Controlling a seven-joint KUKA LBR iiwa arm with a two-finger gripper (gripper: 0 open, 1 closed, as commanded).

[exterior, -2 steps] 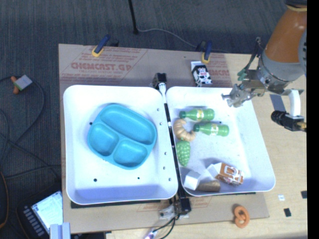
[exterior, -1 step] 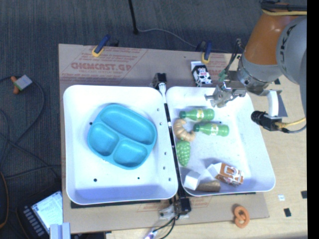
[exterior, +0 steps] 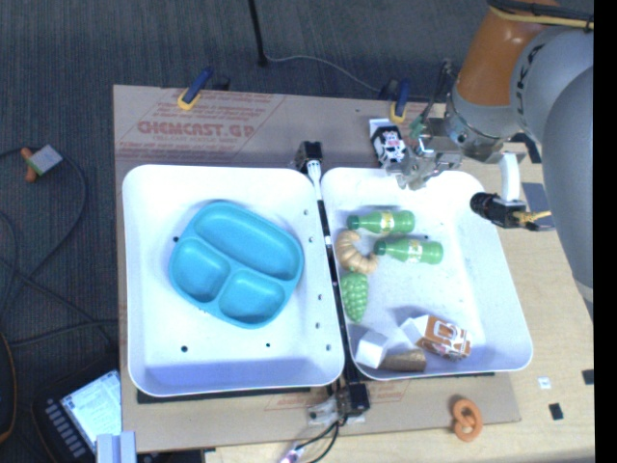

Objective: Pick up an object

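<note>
My gripper (exterior: 415, 175) hangs over the far edge of the right bin (exterior: 492, 287), with nothing visible between its fingers. Just below it lie two green bottles, one (exterior: 382, 222) nearer the gripper and one (exterior: 410, 251) a little lower. A tan croissant-shaped toy (exterior: 349, 251) and a green bumpy piece (exterior: 355, 295) lie along the bin's left wall. At the near end sit a white block (exterior: 370, 351), a brown cylinder (exterior: 403, 360) and an orange-and-white box (exterior: 444, 337).
The left bin (exterior: 154, 355) holds a blue divided plate (exterior: 237, 262). An orange ring (exterior: 467, 418) lies on the bench in front of the right bin. Clamps and a small orange item (exterior: 40, 160) sit outside the bins.
</note>
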